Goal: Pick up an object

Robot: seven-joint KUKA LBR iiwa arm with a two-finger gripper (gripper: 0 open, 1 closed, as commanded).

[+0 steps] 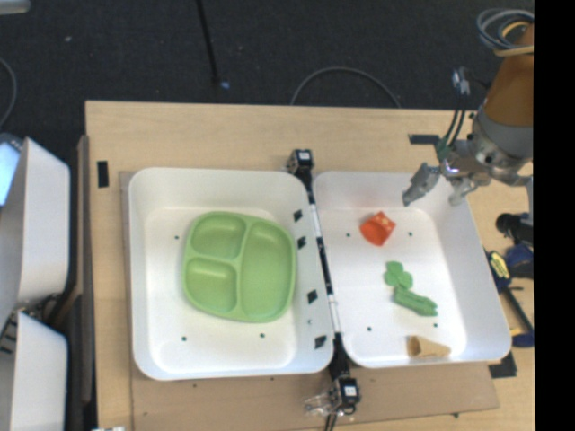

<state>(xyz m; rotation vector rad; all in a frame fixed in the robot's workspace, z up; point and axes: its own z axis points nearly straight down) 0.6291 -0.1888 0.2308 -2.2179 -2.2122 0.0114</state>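
Note:
The right bin (467, 268) holds three small items: a red block (378, 228) near its upper middle, a green leafy piece (410, 291) below that, and a tan wedge (427, 347) by the front edge. My gripper (438, 189) hangs open over the bin's far right corner, up and to the right of the red block, with nothing between its fingers.
A green divided plate (240, 266) lies in the left bin (153, 330). A black hinge strip (318, 259) separates the bins. Blue and yellow tools (505, 263) lie on the bench to the right. Cables trail on the dark floor behind.

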